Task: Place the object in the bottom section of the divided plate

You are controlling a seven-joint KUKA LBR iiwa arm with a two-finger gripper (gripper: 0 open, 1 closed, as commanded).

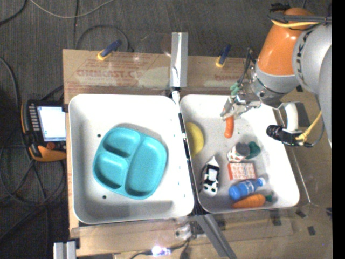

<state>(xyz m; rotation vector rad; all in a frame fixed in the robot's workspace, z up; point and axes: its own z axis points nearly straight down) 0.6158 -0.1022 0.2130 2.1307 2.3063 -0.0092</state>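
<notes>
From the camera view we look down on a brown board bench (135,74) standing on dark carpet with loose cables; faint reddish printing runs across the board, too washed out to read. Two clamps, blue and yellow, grip its far edge. A handheld pendant (46,128) with a lit screen sits off the bench's left side. The left bin (81,198) carries a turquoise divided plate (130,162), slightly off centre toward the bin's right wall. In the right bin (285,193), the gripper (230,114) hangs over the far middle, its fingers closed on the top end of a small orange carrot (229,127), which hangs with its long axis near upright in the picture, free end pointing toward the near edge. A yellow fruit (195,136) lies against the left wall. Along the near edge we note a cow figure (211,179), a red-printed packet (242,171) with unreadable text, a blue bottle (245,189) and a second carrot (249,200).
</notes>
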